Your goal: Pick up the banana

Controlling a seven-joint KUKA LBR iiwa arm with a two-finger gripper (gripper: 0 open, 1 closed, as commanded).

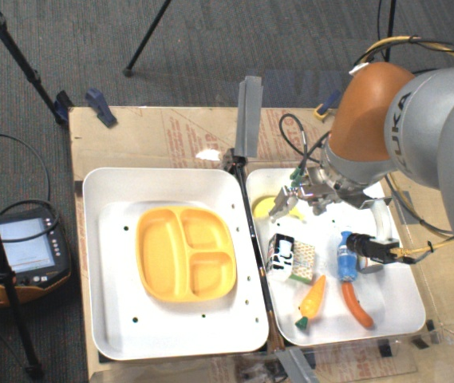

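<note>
One arm [386,126] bent low over banana [263,206], gripper [284,204] at it, grip unclear.

We are looking at a brown bench [171,134] that is carrying two shallow white bins side by side, the left bin [103,214] and the right bin [406,294]. A grey upright bar [248,118] is standing between them at the far edge.

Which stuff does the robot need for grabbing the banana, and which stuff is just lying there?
For the job: banana, gripper.

Just lying about: yellow divided plate, carrot, orange sausage-shaped toy, blue bottle, small patterned box.
</note>
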